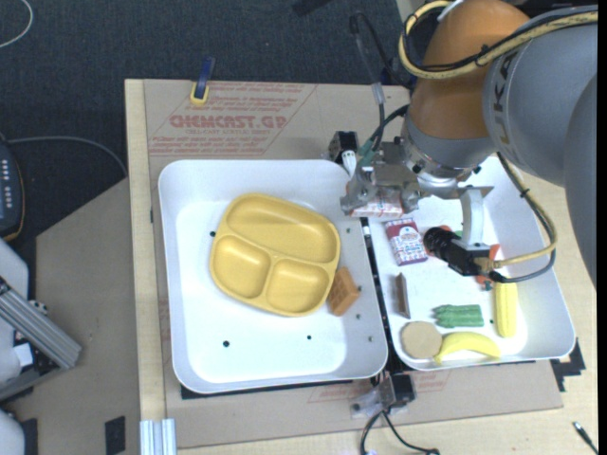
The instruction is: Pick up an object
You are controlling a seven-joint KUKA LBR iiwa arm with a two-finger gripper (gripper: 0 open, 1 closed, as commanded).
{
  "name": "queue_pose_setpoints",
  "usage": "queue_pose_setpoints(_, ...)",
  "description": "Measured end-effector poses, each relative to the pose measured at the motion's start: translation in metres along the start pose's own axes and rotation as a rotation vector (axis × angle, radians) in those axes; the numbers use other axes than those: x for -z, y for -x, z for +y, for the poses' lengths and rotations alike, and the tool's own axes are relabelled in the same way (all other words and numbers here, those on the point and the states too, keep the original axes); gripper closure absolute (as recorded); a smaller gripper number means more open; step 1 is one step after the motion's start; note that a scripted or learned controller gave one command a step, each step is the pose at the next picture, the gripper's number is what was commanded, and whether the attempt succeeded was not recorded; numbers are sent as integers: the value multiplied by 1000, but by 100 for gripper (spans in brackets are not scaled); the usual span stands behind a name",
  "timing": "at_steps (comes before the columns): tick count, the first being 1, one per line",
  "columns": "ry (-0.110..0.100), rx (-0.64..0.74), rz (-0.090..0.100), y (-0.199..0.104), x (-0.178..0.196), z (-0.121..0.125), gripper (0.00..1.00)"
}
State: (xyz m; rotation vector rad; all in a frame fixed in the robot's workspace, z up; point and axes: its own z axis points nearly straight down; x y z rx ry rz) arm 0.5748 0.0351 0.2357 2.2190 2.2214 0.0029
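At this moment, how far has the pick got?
Done: the arm has reached the right bin, its pincer low at the bin's far-left corner. In hand: nothing visibly held. Left: grasping and lifting; the red-and-white packet, the bananas and the green item all lie in the bin.

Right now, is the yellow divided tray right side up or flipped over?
Right side up: the yellow tray in the left bin shows three open compartments facing the camera.
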Motion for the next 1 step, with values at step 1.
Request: queue_pose_setpoints(1, -8, 0, 0, -5, -21, 0, 100)
